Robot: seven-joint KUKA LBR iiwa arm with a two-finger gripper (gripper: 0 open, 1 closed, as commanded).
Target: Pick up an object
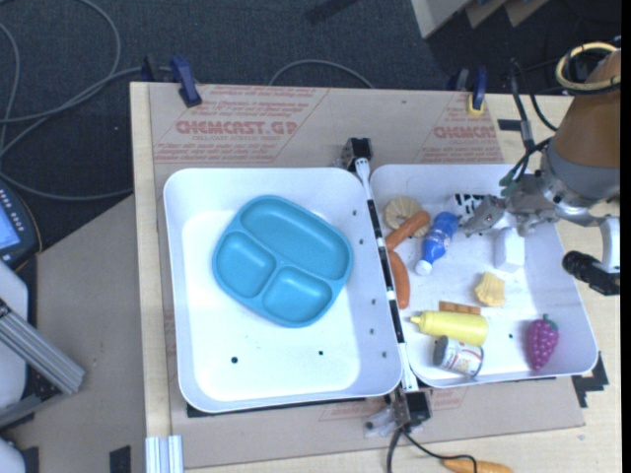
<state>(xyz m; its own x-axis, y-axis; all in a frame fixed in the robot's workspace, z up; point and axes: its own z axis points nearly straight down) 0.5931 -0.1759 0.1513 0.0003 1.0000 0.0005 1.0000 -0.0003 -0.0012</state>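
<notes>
My gripper (510, 244) hangs over the upper middle of the right bin (577, 308), below the grey wrist and its orange band. It is above bare bin floor, between a blue bottle (434, 242) on its left and a yellow wedge (490, 289) just below it. Nothing is seen held in it. Further objects lie in this bin: two orange sausages (399, 276), a tan shell-shaped piece (401, 210), a yellow mustard bottle (452, 324), a small can (458, 358), purple grapes (539, 341) and a black-and-white item (469, 203) partly hidden by the gripper body.
The left bin (197, 294) holds a blue divided plate (283, 260). A black divider strip (383, 264) runs between the bins. Cables and blue clamps (183, 79) sit at the bench's far edge.
</notes>
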